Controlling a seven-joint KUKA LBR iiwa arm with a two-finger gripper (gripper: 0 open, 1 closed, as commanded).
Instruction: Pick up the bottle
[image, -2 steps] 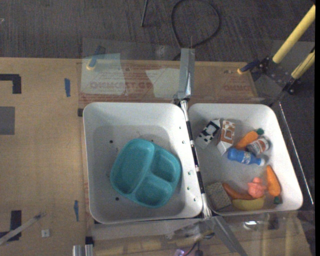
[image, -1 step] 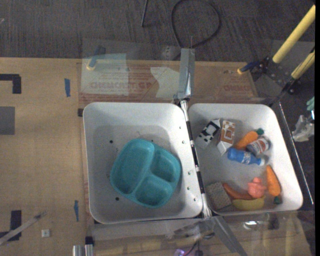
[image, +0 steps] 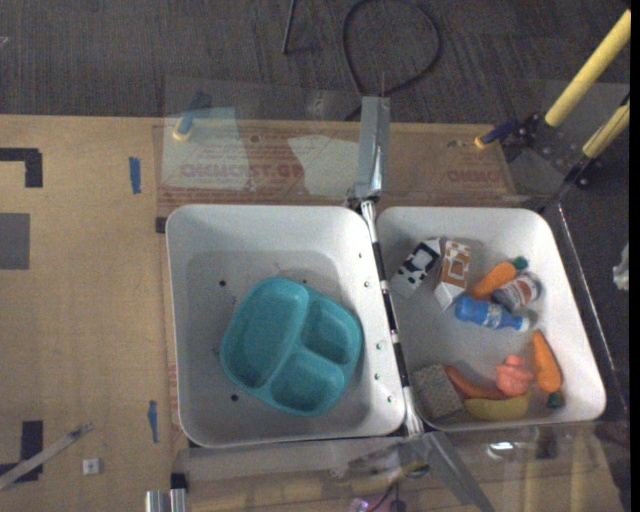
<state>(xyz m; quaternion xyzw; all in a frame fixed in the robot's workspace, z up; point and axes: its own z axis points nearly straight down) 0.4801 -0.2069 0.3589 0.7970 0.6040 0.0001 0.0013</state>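
A small blue bottle with a white cap end lies on its side in the right bin, near the bin's middle right, pointing toward the right. A can and an orange carrot lie just behind it.
The right bin also holds a black-and-white cow toy, an orange-and-white carton, another carrot, a pink toy, a banana and a sponge. A teal divided plate lies in the left bin.
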